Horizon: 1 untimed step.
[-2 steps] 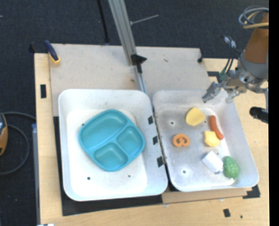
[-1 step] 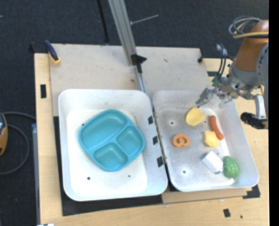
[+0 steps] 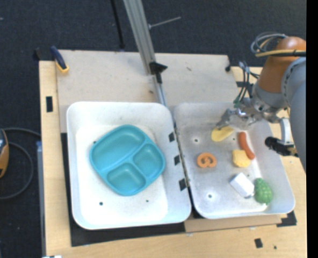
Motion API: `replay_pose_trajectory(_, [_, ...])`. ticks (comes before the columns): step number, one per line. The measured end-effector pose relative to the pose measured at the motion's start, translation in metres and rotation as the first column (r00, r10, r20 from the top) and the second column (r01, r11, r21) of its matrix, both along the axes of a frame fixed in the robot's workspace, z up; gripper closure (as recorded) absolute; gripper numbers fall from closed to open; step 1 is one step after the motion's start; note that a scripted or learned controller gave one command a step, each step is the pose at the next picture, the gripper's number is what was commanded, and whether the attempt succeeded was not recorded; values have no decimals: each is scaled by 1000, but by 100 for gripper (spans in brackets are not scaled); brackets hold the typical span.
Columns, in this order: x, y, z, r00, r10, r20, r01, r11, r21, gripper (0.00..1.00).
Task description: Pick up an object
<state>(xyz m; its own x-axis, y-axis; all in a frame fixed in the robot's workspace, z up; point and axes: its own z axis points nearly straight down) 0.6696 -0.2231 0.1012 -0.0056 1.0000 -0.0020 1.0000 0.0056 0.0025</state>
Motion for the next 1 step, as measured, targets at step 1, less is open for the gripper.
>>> replay_pose_trajectory(1, [1,-2,15,1000,4,5,-4,1000,-7,100])
